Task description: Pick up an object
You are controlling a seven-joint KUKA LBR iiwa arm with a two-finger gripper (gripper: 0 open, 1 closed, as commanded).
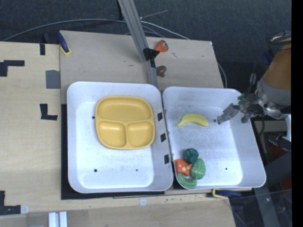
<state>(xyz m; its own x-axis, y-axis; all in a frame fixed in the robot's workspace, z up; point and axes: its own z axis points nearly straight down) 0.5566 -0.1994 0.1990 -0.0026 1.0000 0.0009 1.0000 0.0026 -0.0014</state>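
Note:
A yellow banana (193, 120) lies in the upper middle of the right bin (246, 174). At that bin's front left corner sits a cluster of small toys: a dark green piece (191, 154), a red-orange piece (182, 166) and a light green piece (198, 169). My gripper (232, 118) hangs over the right bin's upper right part, to the right of the banana and apart from it. Its fingers are spread open with nothing between them.
A yellow divided plate (125, 122) lies in the left bin (80, 174). A grey pole (135, 22) slants across the back of the bench, ending near the bins' shared wall. The arm's orange band (281, 70) is at the right edge.

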